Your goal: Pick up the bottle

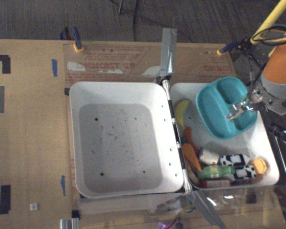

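The metal pincer [241,109] hangs over the teal divided plastic tray [224,106] — grip unreadable — so it must next drop toward the green plastic bottle [215,171].

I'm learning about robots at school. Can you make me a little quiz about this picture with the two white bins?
1. True or false: the teal plate lies in the left bin.
2. Which thing is the gripper over? A) the green bottle B) the teal plate C) the carrot
3. Fill in: the green bottle lies near the ___ edge of the right bin in the picture.

Key
1. False; it is in the right bin.
2. B
3. bottom
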You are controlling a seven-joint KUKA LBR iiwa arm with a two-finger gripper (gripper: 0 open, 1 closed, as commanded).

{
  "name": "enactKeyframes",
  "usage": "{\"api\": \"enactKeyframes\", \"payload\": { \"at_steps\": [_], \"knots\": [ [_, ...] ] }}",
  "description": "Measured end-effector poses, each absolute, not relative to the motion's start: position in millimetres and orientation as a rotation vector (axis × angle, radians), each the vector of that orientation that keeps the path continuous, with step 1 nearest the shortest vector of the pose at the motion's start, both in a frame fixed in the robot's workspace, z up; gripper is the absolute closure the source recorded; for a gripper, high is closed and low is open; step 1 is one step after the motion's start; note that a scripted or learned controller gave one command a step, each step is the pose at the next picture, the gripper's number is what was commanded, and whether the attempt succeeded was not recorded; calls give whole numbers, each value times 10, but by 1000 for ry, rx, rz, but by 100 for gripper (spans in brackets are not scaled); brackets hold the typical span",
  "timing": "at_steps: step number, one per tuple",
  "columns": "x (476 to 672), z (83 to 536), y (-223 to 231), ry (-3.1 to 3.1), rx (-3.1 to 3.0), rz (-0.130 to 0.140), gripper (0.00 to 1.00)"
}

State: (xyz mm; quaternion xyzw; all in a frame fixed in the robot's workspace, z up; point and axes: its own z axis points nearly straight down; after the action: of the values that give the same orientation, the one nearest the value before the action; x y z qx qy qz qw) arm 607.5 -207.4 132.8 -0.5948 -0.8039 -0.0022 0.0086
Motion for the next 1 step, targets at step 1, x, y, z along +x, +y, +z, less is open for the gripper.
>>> {"api": "enactKeyframes", "payload": {
  "at_steps": [1],
  "knots": [
    [6072, 1338, -2121, -2514, -1869, -1, 0]
  ]
}}
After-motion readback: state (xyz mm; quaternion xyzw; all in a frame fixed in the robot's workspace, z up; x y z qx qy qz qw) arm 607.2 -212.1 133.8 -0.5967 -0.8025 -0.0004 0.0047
